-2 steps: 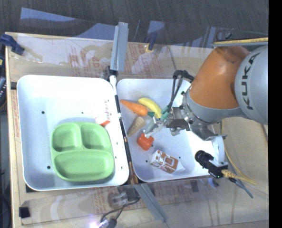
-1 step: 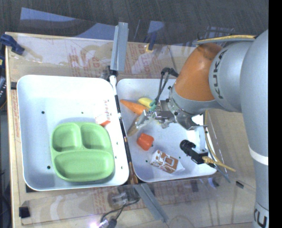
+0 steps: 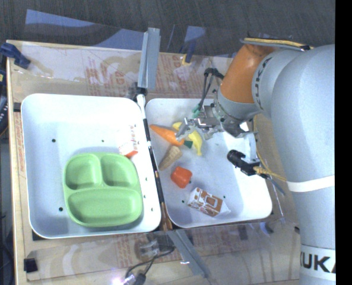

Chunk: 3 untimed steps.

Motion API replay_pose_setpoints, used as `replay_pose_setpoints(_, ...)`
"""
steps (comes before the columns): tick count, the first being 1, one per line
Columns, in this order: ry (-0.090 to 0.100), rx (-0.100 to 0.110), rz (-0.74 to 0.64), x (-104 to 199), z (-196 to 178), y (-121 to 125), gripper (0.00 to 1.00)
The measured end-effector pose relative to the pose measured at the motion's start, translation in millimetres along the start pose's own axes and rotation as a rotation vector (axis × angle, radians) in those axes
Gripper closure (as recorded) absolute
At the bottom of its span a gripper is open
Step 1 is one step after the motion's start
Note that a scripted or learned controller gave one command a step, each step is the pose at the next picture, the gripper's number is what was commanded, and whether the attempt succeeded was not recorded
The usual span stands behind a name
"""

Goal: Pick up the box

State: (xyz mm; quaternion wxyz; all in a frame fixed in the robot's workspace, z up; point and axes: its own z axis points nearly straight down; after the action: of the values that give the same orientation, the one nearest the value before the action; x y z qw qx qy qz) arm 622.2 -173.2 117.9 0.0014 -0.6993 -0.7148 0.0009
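Note:
The box (image 3: pixel 205 202), small and flat with a brown and white print, lies near the front of the right bin (image 3: pixel 256 203). My gripper (image 3: pixel 193 127) is at the back left of that bin, low over a yellow banana-like toy (image 3: pixel 196 142) and the tip of an orange carrot (image 3: pixel 167 135). The box lies well in front of the gripper, apart from it. Nothing of the box is covered.
A tan cone-shaped toy (image 3: pixel 169 157) and a red pepper (image 3: pixel 181 176) lie between gripper and box. The left bin (image 3: pixel 39 117) holds a green divided plate (image 3: pixel 102 190) and a small white and orange item (image 3: pixel 128 146). The arm's grey body (image 3: pixel 300 117) covers the right side.

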Motion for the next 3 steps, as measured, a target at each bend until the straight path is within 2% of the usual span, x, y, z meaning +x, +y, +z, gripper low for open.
replay_pose_setpoints(1, 0.001, -0.001, 0.003, -36, -35, -43, 0.0)
replay_pose_setpoints(2, -0.002, -0.004, -0.222, -35, -11, 14, 0.0)
replay_pose_setpoints(3, 0.0, 0.0, -0.43, 12, -14, -9, 0.0)
